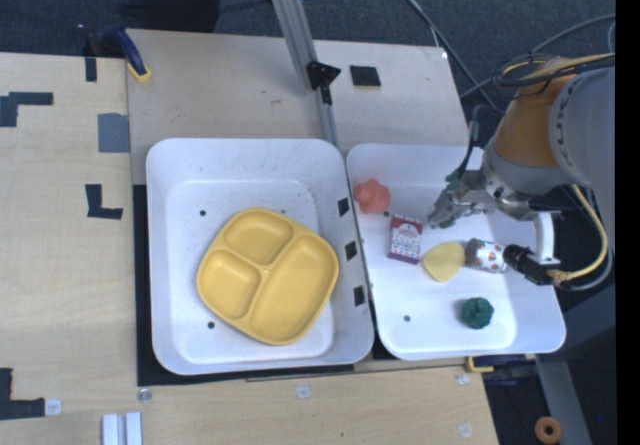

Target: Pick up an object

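A: Objects for picking, right bin (395,328), largest first?
B: Small maroon packet (405,239), lying flat near the bin's middle. Yellow wedge-shaped piece (444,260), just right of the packet. Pink-orange lump (373,195), by the bin's left wall. Dark green round item (476,312), toward the near edge. Small white-and-red piece (488,255), touching the yellow wedge's right side.
A: Larger holdings?
B: Left bin (180,173), bearing a yellow three-compartment tray (267,275).
A: Arm?
B: Gripper (447,210) low over the right bin, above and right of the packet, nothing seen between its tips. Fingers parted or closed: cannot tell.
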